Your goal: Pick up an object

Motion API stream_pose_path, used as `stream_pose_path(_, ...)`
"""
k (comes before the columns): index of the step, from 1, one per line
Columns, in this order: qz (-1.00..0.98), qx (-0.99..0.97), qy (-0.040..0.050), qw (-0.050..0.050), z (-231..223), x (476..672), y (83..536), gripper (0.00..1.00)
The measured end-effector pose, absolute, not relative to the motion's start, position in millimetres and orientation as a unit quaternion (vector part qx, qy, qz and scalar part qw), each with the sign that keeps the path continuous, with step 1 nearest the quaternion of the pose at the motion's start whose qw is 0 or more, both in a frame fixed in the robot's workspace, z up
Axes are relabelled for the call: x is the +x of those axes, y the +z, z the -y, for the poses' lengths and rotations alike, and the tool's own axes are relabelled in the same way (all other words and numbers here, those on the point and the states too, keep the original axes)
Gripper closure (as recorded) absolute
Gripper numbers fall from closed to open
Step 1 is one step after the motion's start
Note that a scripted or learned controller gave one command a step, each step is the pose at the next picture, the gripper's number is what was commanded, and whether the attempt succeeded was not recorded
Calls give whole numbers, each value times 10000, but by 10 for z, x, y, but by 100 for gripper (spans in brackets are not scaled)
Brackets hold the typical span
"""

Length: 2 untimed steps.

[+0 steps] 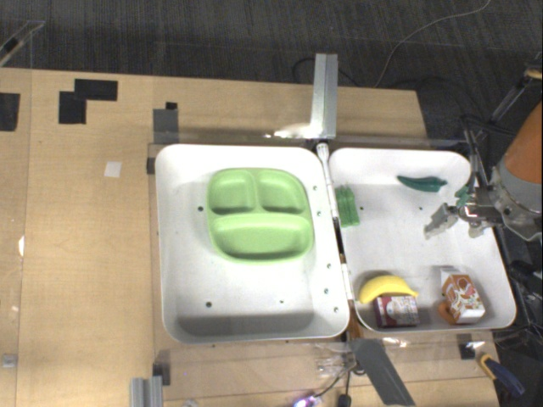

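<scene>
Hovering my gripper [443, 219] over right bin [386, 253] | fingers' state: cannot tell | nearest target: dark green pepper [422, 181], just up-left, long axis lying left-right across the bin.

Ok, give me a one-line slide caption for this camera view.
Claw over the right bin, above the banana and carton; green divided plate in the left bin.

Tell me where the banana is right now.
In the camera view, the banana lies in the right bin, near its front left corner, just above the dark red can and left of the small carton.
</scene>
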State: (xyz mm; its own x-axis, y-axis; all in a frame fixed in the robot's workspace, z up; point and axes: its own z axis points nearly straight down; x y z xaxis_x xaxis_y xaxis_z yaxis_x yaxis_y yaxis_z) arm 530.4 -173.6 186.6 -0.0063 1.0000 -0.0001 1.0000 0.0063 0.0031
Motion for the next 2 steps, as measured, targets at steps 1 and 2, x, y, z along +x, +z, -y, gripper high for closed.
stream_pose_path(1,-7035,7107,9,15,2058,4878,1497,0)
stream_pose_path(2,-7622,6473,13,23,2047,4884,1360,0)
